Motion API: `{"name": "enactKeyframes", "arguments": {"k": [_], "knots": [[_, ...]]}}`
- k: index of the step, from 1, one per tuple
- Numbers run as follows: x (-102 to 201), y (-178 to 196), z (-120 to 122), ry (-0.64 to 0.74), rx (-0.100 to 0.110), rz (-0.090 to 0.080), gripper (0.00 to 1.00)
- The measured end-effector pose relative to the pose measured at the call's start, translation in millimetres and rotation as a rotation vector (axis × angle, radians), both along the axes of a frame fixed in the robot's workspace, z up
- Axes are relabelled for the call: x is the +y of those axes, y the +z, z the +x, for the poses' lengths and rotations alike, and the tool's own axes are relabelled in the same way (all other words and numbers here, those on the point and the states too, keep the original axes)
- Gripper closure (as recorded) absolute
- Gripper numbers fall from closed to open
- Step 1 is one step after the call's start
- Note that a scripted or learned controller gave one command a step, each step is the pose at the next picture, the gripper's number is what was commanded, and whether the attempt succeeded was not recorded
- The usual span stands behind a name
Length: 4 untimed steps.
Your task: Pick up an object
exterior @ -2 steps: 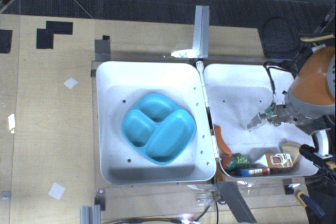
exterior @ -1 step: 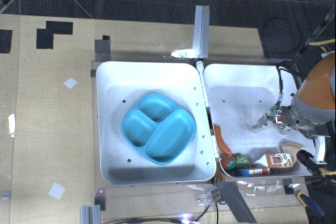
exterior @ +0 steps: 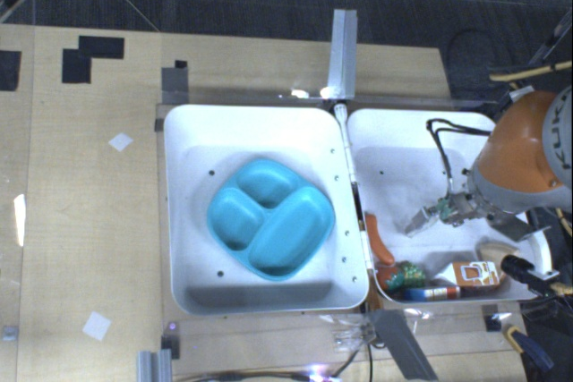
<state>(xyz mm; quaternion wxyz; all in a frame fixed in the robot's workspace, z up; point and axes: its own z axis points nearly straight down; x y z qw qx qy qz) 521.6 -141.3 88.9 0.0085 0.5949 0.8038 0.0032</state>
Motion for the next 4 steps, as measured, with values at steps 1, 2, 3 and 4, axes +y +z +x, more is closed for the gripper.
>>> {"name": "enactKeyframes", "arguments": {"k": [1,2,3,4], "knots": [[28,0,27,0.303,0.001,-0.005,0.0],[28,10,30,0.301,-0.005,-0.006,1.0],[28,9,30,0.301,-0.005,-0.006,0.0],[40,66,28,0.199,0.016,0.003,0.0]]}}
